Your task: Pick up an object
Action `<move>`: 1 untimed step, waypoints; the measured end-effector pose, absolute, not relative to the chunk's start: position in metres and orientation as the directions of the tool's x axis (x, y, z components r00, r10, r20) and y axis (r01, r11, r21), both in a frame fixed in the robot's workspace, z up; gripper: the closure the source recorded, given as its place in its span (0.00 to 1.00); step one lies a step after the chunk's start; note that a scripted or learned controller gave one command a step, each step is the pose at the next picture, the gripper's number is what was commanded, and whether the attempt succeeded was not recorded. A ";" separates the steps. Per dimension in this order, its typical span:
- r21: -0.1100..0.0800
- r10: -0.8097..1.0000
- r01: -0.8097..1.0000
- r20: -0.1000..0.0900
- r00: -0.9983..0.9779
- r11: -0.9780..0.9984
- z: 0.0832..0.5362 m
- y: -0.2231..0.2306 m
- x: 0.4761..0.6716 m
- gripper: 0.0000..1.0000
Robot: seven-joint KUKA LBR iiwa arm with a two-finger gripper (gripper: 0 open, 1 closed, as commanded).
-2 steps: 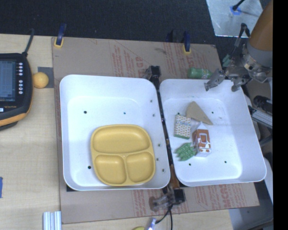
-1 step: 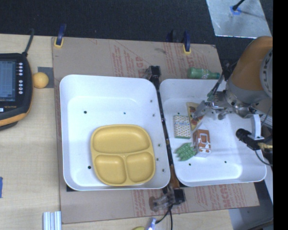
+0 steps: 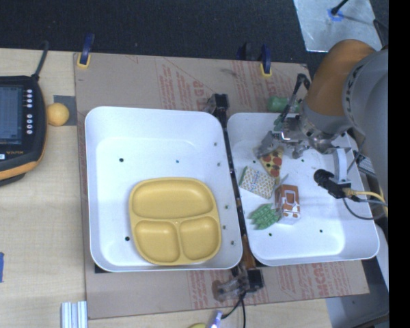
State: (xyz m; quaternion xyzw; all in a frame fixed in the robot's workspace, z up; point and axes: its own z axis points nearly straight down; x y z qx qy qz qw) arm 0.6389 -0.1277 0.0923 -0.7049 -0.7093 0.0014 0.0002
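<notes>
White right bin [image 3: 355,241] is taken as the landmark. Camera view: the gripper [image 3: 281,142] is seen low over the bin's upper-left part; whether anything is gripped cannot be told. Nothing is seen lifted, so the pick is judged not yet done; grasp and lift remain. Likeliest target, the small orange-red piece [image 3: 272,161], lies just below the gripper, near the bin's left wall; its long axis cannot be made out. Further down lie a patterned packet [image 3: 257,182], a brown carton [image 3: 288,201] and a green toy [image 3: 265,215].

Fixed overhead slant onto both bins [image 3: 96,183]
</notes>
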 end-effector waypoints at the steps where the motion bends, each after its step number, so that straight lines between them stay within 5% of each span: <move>1: 0.002 1.000 1.000 -0.003 -0.008 0.008 0.106 -0.129 0.641 1.00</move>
